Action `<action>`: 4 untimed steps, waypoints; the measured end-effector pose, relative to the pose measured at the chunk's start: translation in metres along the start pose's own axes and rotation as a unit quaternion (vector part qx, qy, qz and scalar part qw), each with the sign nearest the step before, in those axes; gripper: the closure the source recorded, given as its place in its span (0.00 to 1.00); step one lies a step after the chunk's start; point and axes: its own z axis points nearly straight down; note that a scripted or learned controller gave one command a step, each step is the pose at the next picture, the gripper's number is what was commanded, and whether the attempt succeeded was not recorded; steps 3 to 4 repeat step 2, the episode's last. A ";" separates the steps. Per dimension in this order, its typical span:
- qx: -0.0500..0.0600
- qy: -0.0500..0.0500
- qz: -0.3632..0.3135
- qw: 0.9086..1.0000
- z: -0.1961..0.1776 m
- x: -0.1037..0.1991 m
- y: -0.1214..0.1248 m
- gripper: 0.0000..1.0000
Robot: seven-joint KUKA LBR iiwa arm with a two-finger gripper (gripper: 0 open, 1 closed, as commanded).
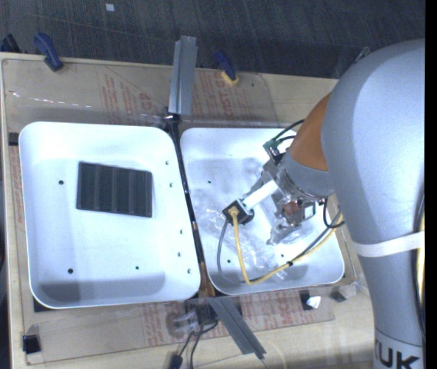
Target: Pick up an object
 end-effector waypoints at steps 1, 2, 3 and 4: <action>-0.001 0.002 -0.109 0.994 -0.096 0.016 0.028 0.00; -0.001 0.002 0.057 0.998 -0.134 -0.027 -0.064 0.00; -0.001 0.002 0.057 0.998 -0.134 -0.027 -0.064 0.00; -0.001 0.002 0.057 0.998 -0.134 -0.027 -0.064 0.00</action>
